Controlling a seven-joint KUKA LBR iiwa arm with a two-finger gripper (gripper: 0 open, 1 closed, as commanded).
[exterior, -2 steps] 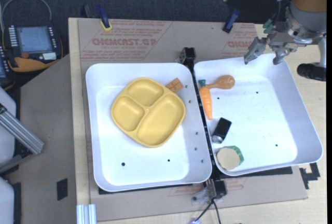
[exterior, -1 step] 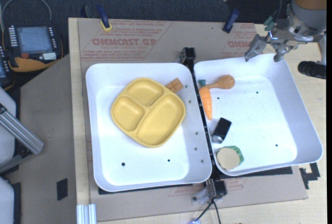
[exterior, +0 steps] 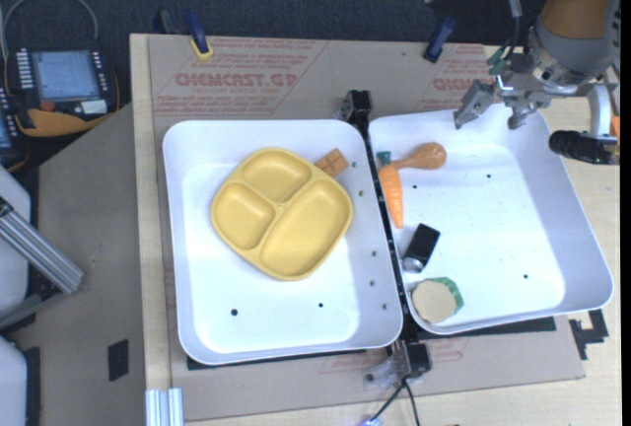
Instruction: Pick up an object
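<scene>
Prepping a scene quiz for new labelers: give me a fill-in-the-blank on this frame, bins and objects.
1. The yellow divided plate lies in the ____ bin.
2. The carrot lies in the ____ bin.
3. The gripper, its fingers spread, holds ____.
4. The small black box lies between the carrot and the round ____.

Missing words: left; right; nothing; lid

Smooth matt yellow plastic plate point(exterior: 283, 212); glossy white plastic bins point(exterior: 197, 296); brown paper-covered bench point(exterior: 286, 79).

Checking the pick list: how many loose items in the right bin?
4, all along its left side: tan pear-shaped piece at the top, orange carrot below it, small black block, round beige disc with green rim at the bottom corner.
</scene>
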